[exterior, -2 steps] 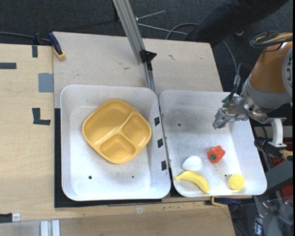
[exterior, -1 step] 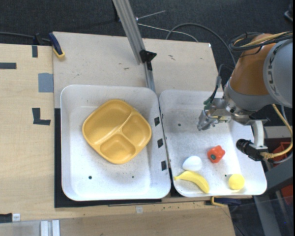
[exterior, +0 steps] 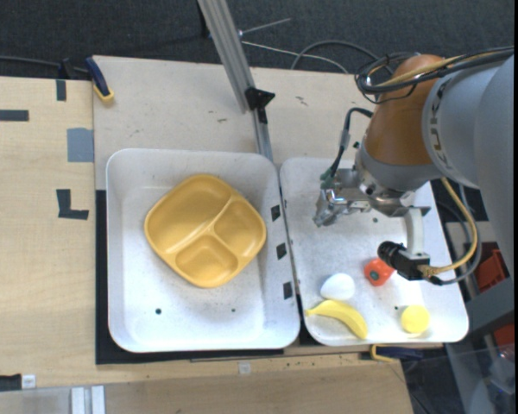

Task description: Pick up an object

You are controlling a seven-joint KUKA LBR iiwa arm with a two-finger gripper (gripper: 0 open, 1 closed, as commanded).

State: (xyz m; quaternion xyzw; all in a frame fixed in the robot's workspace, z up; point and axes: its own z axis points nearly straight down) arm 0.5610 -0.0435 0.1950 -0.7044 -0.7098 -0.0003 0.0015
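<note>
While the gripper (exterior: pixel 331 207) hangs over the right bin (exterior: pixel 304 231), finger state can't tell; banana (exterior: pixel 341 316) at 6 o'clock.

Light is even and fairly bright across the pale wooden bench (exterior: pixel 34 231), diffuse and seemingly from overhead. The two shallow white plastic bins (exterior: pixel 129 317) are close to blown out, their floors showing little texture. The yellow three-compartment plastic tray (exterior: pixel 205 229) casts only a thin, soft shadow along its lower edge and carries faint sheen on its ridges. The orange band of the grey robot arm (exterior: pixel 397 136) shows a broad soft highlight. The dark carpeted floor (exterior: pixel 345 7) at the top reads murky and grainy. Overall sharpness is modest; small details look slightly soft and compressed.
</note>
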